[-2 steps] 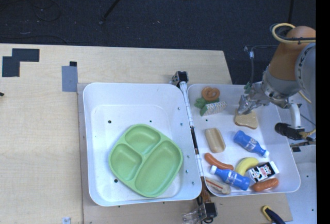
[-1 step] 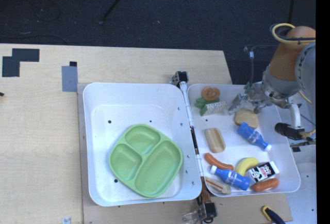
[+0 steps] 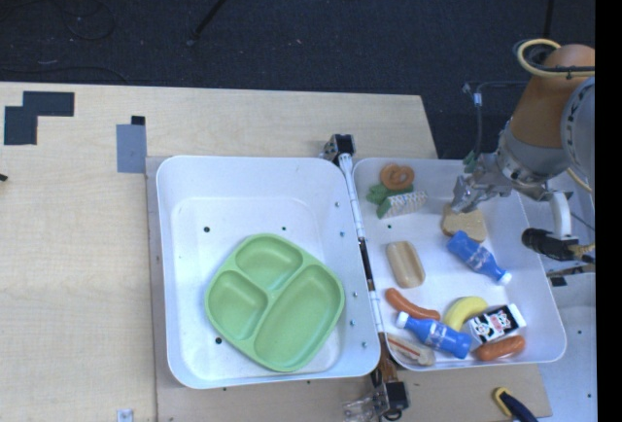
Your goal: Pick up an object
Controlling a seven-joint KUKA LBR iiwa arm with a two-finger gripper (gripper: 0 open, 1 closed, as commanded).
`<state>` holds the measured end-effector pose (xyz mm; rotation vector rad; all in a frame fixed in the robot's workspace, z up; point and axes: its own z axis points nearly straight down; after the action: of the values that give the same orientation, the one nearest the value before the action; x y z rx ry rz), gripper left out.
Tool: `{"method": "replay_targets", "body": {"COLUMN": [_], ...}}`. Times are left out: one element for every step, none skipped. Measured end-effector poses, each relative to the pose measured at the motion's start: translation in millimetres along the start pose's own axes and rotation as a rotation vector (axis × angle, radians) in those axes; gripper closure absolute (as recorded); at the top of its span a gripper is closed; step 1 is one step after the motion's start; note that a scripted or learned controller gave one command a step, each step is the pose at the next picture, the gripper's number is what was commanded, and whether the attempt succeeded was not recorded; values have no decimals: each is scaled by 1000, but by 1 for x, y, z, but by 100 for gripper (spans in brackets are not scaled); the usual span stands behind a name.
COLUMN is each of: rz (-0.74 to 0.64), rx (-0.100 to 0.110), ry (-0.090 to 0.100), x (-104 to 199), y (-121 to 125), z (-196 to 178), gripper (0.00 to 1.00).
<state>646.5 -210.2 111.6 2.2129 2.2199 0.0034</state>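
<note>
Our metal 2-finger gripper (image 3: 473, 197) hangs right over the flat tan bread slice (image 3: 464, 221) in the right white bin (image 3: 556, 333). Nothing is picked yet. Next we go down and squeeze.

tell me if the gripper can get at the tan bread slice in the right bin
Probably yes: the gripper hovers right over the tan bread slice in the right white bin, with nothing on top; the blue bottle lies just beside it.

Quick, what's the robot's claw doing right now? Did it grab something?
Gripper: low in the right bin, right over a tan bread-like piece. Whether it's open, shut or holding anything cannot be told.
</note>
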Motion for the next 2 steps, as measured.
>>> {"method": "replay_targets", "body": {"rz": [0, 0], "rx": [0, 3], "ry": [0, 2], "x": [0, -2], "y": [0, -14], "z": [0, 21], "gripper": [0, 0]}}
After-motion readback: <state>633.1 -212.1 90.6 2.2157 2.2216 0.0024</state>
